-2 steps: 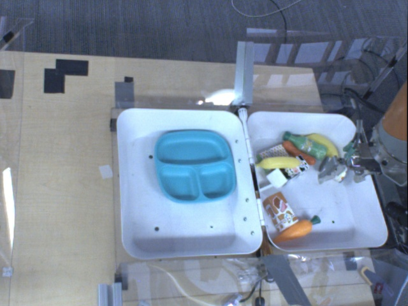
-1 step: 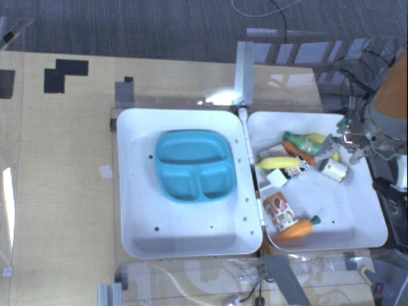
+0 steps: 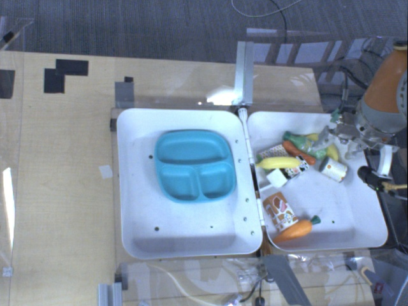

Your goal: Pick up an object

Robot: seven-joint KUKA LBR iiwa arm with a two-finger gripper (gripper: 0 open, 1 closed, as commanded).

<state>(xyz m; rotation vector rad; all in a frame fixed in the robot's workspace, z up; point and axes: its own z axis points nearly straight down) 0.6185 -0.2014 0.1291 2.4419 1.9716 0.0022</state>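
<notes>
Nearest the camera, along the front wall of the right bin point(image 3: 357, 242), lay a toy carrot point(image 3: 297, 229) with its long axis running roughly left to right, green tip at the right, and touching it on the upper left a small printed carton point(image 3: 279, 210) lying tilted. Further back in the same bin sat the main clutter: a banana point(image 3: 282, 163) lying almost level, left to right, a white block point(image 3: 276, 178) just below it, a second carrot point(image 3: 298, 148) with a green leafy piece point(image 3: 299, 138) above it, and a small white cylinder point(image 3: 334, 169) on its side. The left bin point(image 3: 137, 190) held a blue divided plate point(image 3: 194, 165) near its middle (no part of the likely grab, I judged).

The gripper point(image 3: 345, 134) hung over the upper right of the right bin, below the orange band of the arm point(image 3: 387, 88). Whether the jaws stood apart or together I could not tell; nothing showed between them.

As for the coming move, the white cylinder lay nearest, just below and slightly left of the gripper, its long axis slanting down to the right. The cluttered pile lay to the gripper's left; the front carrot was well apart, toward the camera.
</notes>
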